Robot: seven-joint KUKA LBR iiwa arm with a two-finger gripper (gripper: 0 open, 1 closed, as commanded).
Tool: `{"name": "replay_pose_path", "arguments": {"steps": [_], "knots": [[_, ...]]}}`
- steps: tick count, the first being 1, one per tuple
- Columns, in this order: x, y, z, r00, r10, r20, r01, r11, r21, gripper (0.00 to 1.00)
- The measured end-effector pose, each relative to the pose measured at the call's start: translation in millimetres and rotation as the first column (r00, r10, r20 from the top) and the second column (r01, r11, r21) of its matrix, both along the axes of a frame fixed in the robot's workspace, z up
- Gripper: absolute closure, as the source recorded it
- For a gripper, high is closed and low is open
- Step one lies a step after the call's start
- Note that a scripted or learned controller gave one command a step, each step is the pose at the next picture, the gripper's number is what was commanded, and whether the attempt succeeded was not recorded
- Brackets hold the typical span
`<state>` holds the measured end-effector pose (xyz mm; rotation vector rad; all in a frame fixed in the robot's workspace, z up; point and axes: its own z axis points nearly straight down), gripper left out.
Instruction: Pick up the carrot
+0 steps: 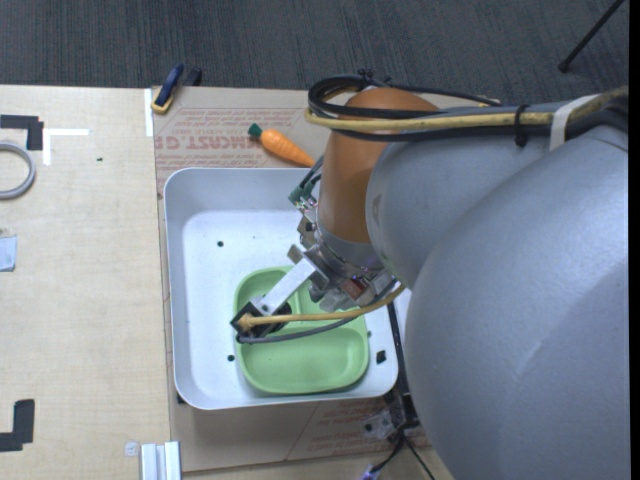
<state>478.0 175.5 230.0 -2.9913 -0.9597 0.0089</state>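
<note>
The carrot [283,146], orange with a green stub at its left end, lies on the cardboard just beyond the far rim of the white bin [195,258]. The gripper [322,268] hangs low inside that bin, over the far edge of a light green tray [305,363], well in front of the carrot. The wrist and the large grey arm cover its tips.
The arm fills the right side of the view and hides the second bin. A blue and yellow clip [168,86] sits at the cardboard's far left corner. Black tape marks and a metal ring [14,171] lie on the wooden bench to the left.
</note>
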Motion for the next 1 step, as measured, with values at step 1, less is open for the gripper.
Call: {"name": "replay_pose_path", "arguments": {"steps": [1], "knots": [[0.3,-84.4,132.0,0.997,0.081,0.005,-0.081,0.997,0.0,1.0]]}}
